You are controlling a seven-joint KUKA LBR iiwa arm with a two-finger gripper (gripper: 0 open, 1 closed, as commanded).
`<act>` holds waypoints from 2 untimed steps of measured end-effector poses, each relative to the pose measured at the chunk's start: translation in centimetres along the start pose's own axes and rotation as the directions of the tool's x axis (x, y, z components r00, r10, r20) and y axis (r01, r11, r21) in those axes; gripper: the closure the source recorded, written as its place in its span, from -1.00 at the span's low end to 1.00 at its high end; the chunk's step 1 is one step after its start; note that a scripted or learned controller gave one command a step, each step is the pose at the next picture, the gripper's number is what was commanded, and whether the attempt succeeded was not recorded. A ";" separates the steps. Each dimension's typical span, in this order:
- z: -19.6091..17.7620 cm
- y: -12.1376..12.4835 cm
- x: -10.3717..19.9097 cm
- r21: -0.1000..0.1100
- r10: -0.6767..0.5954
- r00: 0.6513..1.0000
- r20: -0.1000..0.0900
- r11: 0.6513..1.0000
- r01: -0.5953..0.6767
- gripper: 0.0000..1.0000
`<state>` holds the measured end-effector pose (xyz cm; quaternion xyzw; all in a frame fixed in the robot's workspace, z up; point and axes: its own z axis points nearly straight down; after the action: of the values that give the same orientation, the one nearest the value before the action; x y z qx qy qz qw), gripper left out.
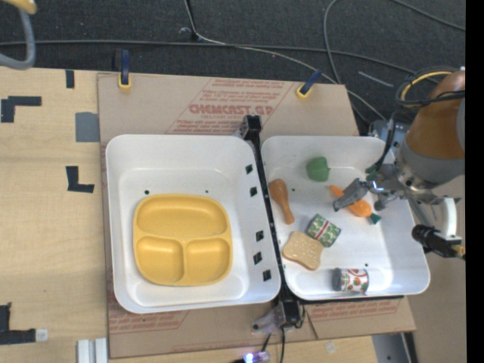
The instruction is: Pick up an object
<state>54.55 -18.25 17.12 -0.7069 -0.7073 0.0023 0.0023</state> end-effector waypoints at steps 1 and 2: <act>6.1 0.3 0.8 0.001 -0.001 1.000 -0.001 1.000 0.001 -1.00; 8.7 0.3 0.8 -0.005 -0.001 1.000 0.002 1.000 0.001 -1.00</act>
<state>54.83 -17.41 8.37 -0.7067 -0.7075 0.0012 -0.0003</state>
